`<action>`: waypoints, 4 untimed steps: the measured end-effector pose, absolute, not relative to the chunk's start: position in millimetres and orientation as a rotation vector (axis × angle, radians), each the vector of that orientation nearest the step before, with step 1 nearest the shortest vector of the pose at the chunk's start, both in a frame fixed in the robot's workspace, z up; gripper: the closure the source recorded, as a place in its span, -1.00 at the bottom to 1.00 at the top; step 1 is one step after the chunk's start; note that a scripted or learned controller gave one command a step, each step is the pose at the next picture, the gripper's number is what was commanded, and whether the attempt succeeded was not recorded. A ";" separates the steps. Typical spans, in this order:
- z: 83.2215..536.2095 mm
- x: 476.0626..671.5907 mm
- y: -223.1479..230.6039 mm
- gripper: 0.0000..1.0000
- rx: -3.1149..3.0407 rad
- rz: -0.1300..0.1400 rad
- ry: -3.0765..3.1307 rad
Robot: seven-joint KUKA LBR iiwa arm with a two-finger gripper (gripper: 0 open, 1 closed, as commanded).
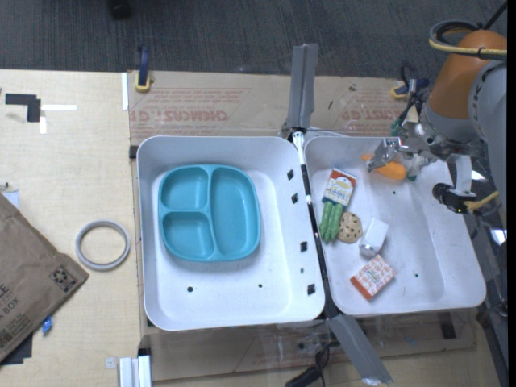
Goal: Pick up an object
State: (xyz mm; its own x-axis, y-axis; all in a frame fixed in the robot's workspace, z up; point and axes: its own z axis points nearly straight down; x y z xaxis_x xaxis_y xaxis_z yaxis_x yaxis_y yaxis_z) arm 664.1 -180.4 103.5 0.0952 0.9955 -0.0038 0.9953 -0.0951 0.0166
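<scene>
Where the pincer (393, 156) meets an orange object (393, 169), I cannot tell its state.

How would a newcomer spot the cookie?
Look in the right bin, at its left side near the divider. Beside the green pack, the cookie is the one small round tan thing with dark specks; its neighbours are boxy or long.

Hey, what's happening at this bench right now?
A robot arm reaches into the right bin, its gripper low at the far end, right over an orange object. Nothing is visibly lifted. A green packet, a cookie and small boxes lie nearby. The left bin holds a teal tray.
</scene>
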 end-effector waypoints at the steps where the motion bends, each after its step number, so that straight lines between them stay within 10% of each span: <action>1: 115.0 663.5 -182.7 1.00 2.310 0.004 2.107; 2: 206.1 659.2 -99.5 1.00 2.269 -0.001 2.172; 3: 205.8 659.0 -99.7 -1.00 2.269 -0.002 2.172; 4: 96.9 652.2 -154.5 -1.00 2.107 0.006 2.318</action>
